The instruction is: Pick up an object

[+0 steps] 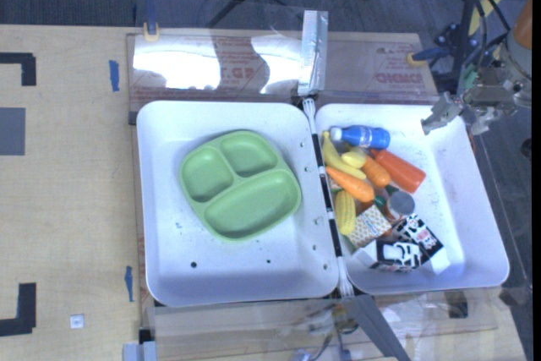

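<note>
Pale wooden bench [68, 207] on dark carpet, two shallow white plastic bins side by side.

We see a green three-compartment plastic plate [241, 183] lying in the left bin [169, 266]. In the right bin [473, 216] a heap of small things sits against the left wall: a blue-and-white plastic bottle [362, 136] at the far end, a long orange-red toy carrot [399, 170] beside it, a yellow toy corn cob [345, 212], and a black-and-white patterned packet [409, 244] nearest us. The grey two-finger gripper [461, 108] hangs over the right bin's far right corner, well apart from the heap, holding nothing; we cannot tell how its pincer stands.
</note>
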You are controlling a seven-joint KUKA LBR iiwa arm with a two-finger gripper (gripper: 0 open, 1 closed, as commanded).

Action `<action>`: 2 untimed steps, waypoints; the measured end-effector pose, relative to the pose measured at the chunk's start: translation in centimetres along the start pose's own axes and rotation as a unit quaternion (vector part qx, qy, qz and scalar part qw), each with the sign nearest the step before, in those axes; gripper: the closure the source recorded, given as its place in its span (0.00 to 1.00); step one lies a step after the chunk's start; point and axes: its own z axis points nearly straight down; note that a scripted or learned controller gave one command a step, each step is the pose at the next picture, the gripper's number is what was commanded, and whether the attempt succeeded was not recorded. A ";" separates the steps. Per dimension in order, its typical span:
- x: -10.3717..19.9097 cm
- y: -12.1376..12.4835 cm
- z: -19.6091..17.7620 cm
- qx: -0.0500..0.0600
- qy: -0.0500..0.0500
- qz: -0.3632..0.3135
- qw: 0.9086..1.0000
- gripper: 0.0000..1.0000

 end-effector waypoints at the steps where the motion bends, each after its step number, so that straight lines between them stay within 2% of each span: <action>1: 2.8 -0.8 17.3 -0.002 0.000 0.075 0.997 0.00; 2: 2.7 -0.9 16.3 -0.002 -0.001 0.077 0.997 1.00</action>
